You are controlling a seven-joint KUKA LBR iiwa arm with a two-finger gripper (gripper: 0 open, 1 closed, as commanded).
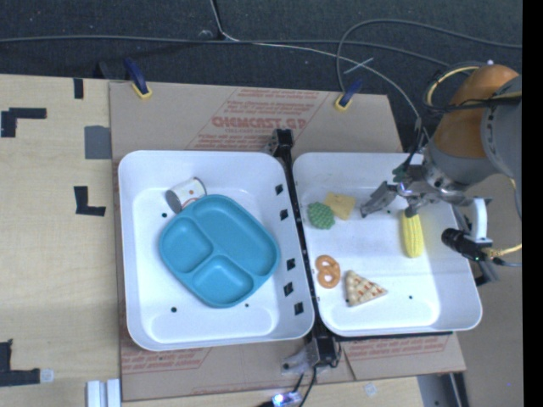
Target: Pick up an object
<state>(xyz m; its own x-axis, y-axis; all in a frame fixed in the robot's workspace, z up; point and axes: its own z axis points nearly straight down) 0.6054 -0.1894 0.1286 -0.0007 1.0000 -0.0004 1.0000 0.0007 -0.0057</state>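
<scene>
While corn (412, 234) hugs the right bin's (458, 312) edge, its middle lies bare.

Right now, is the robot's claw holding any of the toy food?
Gripper: open, holding nothing, over the right bin, between the yellow cheese piece and the corn cob.

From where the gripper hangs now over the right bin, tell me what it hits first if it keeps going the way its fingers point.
Likely the yellow cheese wedge: the gripper points left toward it, with the green piece just beyond. Height above the bin floor is unclear, so it might pass over.
</scene>
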